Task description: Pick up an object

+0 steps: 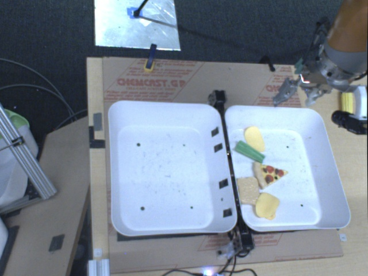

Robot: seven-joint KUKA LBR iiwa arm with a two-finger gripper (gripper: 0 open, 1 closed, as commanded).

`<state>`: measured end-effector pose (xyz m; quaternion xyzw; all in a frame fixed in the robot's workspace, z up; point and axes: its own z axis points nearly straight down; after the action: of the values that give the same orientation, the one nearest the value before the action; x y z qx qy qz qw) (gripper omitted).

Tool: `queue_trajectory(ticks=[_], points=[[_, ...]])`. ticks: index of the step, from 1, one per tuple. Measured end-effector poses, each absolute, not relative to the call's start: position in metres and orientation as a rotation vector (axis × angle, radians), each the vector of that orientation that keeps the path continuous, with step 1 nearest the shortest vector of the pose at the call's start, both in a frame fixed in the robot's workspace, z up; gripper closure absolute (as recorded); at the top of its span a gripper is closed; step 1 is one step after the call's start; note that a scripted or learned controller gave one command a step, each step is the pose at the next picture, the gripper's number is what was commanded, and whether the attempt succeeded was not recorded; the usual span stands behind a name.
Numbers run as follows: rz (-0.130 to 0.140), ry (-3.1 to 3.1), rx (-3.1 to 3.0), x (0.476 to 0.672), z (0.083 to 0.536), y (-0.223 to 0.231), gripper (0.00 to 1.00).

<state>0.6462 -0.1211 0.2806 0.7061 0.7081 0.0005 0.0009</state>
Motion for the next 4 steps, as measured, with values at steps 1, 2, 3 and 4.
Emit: queue_trajectory(ticks=[1, 2, 3, 4], points=[[-0.004, 2.232, 2.218, 0.668, 0.154, -0.103, 0.0], [-0.008, 2.222, 2.232, 0.563, 0.08, -0.127, 0.0], [-0.002, 2.223, 2.226, 0.483, 0.084, -0.114, 0.0], [0.006, 2.22, 2.217, 0.489, 0.095, -0.114, 1.0]])
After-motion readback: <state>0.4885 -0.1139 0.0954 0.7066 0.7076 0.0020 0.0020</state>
